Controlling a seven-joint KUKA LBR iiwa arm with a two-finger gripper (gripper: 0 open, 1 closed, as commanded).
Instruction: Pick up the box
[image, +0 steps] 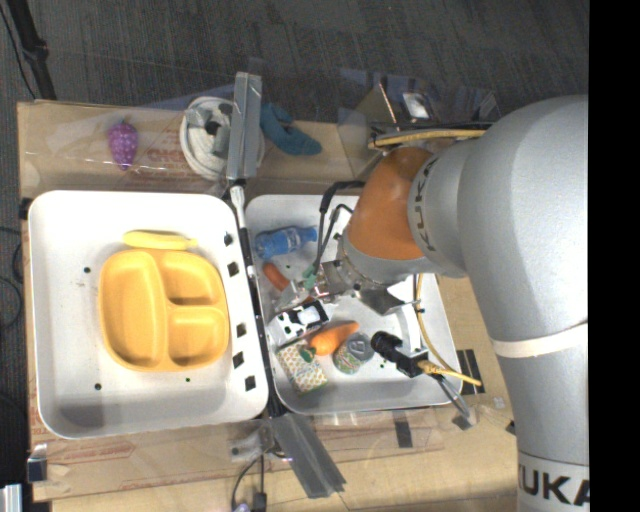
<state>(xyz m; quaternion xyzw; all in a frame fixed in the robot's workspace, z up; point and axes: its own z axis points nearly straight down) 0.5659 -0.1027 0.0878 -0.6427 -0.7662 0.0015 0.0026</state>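
Two white bins (50, 300), brown bench (150, 455), dark floor (150, 50)

The two bins (60, 230) look like smooth white plastic. The yellow tray (165, 305) is shiny plastic too. The arm (520, 220) has a smooth grey shell with a glossy orange band (385, 215). The bench (150, 455) looks like matt brown board. The small box (303, 368) looks like printed paper.

You're looking down on a pale wooden table (150, 455) set against dark grey carpeted floor (300, 40) under even light.
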